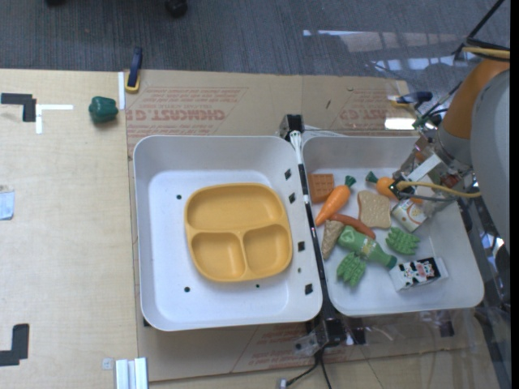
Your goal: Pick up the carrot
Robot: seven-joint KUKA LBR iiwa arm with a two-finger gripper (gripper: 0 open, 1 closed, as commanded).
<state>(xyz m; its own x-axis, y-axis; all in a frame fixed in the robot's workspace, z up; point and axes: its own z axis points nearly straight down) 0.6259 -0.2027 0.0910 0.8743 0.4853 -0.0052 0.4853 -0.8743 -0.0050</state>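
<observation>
Not much to read here, honestly. The cardboard sheet (243,104) under the bins has red printed lettering along its top edge, but it sits upside down and mirrored from the camera, so the words don't come out clearly, maybe something ending in "CHEMIST". A second red print sits further right on the same cardboard (361,116), just as unreadable. The small black-and-white carton (417,272) in the right bin has a pattern, but any text is too small to tell.

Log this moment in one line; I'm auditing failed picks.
target: carrot in right bin | gripper above bin's right part, apart from carrot | not picked
</observation>
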